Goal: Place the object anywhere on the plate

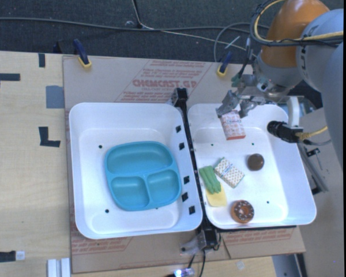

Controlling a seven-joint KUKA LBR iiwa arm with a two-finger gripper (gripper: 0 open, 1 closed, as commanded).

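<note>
One object up: small red and white carton [234, 126], hanging just under the gripper [236, 107] over the back of the right bin [288, 195]; looks to me like it's the thing meant for the plate
Grip: fingers look pinched on the carton's top edge, carton dangling below them a bit tilted; I'd call it held, though the contact spot is tiny from up here
Why it's there: my guess is a lift straight out of the right bin, high enough to clear the divider before swinging across
Plate: blue three-compartment plate [143, 175] sits in the left bin [81, 154], well apart from the carton; nothing on it yet, so the placing isn't done
Leftovers in right bin: green and yellow sponge [213, 187], patterned little packet [229, 172] touching it, brown ball [255, 162], donut [242, 211] near the front; all out of the carton's way
Hard to see: fingertips blur into the wrist hardware; carton print unreadable; can't tell whether the carton is fully off the bin floor; arm [311, 33] cut off at the right
</note>
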